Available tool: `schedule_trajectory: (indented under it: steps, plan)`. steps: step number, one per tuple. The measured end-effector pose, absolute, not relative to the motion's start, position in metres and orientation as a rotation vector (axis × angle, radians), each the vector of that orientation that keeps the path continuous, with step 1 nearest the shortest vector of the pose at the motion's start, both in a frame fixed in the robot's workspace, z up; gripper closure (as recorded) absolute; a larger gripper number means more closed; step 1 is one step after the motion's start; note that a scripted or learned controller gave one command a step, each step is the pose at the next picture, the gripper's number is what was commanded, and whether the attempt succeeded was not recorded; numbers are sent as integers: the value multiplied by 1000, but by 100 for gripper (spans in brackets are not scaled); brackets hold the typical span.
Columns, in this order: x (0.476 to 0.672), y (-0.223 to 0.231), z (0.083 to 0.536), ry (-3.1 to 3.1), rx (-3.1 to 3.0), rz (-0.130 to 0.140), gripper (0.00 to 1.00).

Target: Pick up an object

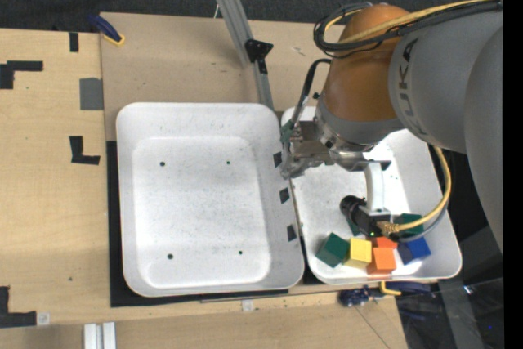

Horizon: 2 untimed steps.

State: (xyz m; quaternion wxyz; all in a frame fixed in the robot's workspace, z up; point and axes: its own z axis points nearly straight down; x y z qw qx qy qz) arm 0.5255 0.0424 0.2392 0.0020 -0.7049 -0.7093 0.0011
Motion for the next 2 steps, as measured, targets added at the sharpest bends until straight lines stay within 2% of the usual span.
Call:
schedule_trajectory:
  steps: [1, 2]
  plan:
    - [513, 94, 226, -2226, -2211, 4, 100]
    - [513, 91, 226, -2223, -2218, 3, 0]
